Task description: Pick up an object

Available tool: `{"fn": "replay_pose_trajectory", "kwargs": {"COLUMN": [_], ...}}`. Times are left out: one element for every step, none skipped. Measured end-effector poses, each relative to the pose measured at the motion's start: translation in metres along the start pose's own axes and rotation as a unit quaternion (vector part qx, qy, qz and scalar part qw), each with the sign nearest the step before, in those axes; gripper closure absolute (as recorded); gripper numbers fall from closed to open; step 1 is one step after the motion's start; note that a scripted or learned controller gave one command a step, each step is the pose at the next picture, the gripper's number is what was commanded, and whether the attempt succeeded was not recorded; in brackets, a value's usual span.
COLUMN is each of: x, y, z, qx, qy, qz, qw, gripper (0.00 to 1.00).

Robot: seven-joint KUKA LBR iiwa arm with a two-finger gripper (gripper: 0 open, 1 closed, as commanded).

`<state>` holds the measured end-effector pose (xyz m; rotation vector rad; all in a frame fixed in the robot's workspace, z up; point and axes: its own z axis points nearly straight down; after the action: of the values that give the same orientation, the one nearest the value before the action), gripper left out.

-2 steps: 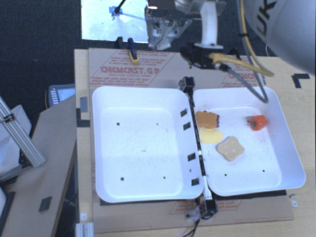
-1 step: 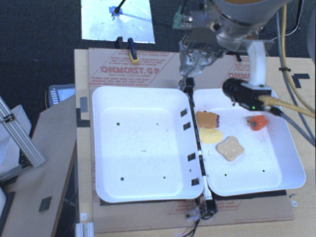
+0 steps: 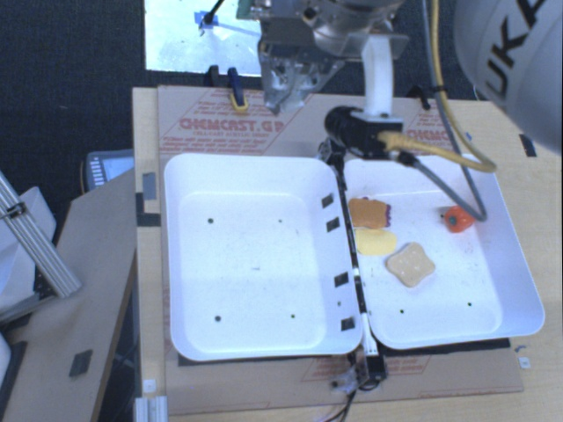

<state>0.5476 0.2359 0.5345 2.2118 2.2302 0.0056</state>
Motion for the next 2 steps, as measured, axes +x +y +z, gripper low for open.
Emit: {"fn": "replay_pose_trajectory", "kwargs": {"x": [-0.002, -0.002], "y": [0.014, 0.031], "z": [-0.001, -0.001], "qx": [0.0, 0.0], "qy": [-0.001, -0.001], "qz": [0.004, 0.004], "qw": [1.0, 1.0], "gripper": [1.0, 1.0]}}
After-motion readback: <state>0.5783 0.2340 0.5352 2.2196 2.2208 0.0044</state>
